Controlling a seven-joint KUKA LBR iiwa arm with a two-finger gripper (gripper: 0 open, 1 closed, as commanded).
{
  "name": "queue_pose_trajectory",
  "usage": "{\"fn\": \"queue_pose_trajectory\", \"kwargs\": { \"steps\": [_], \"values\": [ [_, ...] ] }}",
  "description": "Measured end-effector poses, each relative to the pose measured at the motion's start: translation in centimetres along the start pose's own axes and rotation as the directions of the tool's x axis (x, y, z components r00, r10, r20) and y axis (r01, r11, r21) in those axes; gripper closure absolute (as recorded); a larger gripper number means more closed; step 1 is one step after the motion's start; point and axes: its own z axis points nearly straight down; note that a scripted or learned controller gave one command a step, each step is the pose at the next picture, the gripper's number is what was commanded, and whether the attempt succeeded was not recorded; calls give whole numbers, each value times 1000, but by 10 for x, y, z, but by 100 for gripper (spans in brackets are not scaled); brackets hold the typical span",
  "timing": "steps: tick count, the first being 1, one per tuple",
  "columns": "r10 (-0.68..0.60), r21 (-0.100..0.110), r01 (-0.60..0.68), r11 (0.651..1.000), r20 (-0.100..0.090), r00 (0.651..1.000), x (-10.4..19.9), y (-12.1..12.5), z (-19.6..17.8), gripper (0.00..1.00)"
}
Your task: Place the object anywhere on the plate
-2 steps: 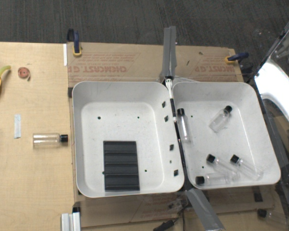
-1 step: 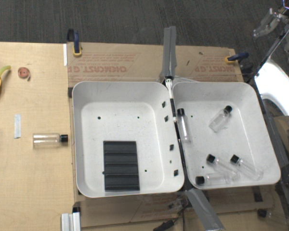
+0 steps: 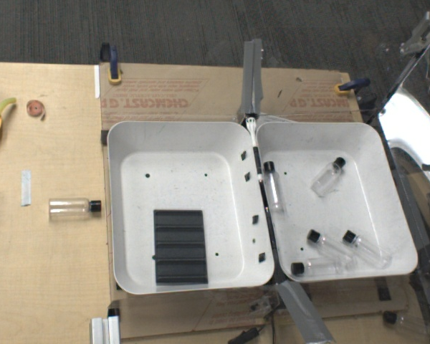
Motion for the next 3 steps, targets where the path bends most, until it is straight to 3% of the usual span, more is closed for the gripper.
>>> {"fn": "queue_pose_trajectory", "kwargs": {
  "steps": [1, 2, 3],
  "values": [
    [148, 2, -148, 989, 0, 989, -17, -5, 0, 0],
    [339, 2, -339, 941, 1, 941, 54, -25, 0, 0],
    [376, 1, -376, 927, 0, 927, -19, -3, 0, 0]
  ]
}}
